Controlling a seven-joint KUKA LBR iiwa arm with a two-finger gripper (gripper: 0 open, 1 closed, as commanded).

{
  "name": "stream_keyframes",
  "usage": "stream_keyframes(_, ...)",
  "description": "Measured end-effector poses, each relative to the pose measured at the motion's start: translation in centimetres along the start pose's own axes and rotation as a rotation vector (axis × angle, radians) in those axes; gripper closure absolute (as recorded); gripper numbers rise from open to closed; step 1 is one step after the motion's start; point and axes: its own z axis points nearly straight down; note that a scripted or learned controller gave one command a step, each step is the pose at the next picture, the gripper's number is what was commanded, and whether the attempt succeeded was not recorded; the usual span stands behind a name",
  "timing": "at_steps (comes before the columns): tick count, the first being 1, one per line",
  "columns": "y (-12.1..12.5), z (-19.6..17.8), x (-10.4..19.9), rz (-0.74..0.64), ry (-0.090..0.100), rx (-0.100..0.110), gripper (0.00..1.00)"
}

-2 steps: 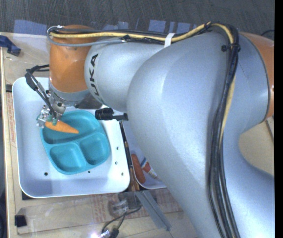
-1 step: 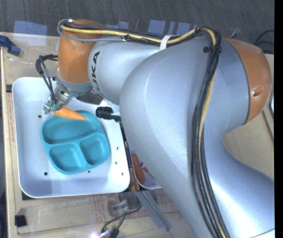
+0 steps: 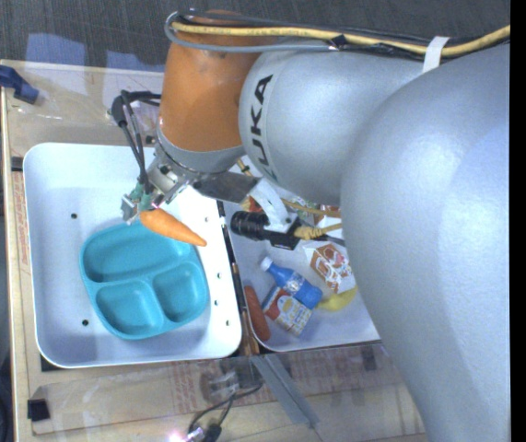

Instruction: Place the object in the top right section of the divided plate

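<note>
Blue and three-sectioned, the divided plate (image 3: 143, 288) lay in the left-hand white bin (image 3: 46, 247) and served as the landmark for this camera view. Its one long section ran along the far side, and two smaller sections sat side by side on the near side. An orange toy carrot (image 3: 172, 227) hung over the plate's far right rim, tilted, with its blunt end toward the gripper (image 3: 139, 205) and its pointed tip reaching out past the plate's right edge. The gripper stood just beyond the plate's far rim, at the carrot's blunt end; the carrot's top appeared to be pinched between the fingers, though the contact itself was small and partly in shadow. Above the gripper rose the orange band (image 3: 207, 90) of the arm, and the grey arm body (image 3: 382, 182) filled the area to the right of the plate. Right of the plate, across the bin wall, the second white bin (image 3: 355, 334) held a blue-capped bottle (image 3: 290, 282), a small printed carton (image 3: 330, 267), a red sausage-shaped toy (image 3: 256, 313), a yellow item (image 3: 339, 300) and a black object (image 3: 264, 227) under the arm.
</note>
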Motion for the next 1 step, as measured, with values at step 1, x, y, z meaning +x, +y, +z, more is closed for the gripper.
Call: stream_keyframes(1,0.95,9.55,3.51,-0.191,0.002,0.003,1.00)
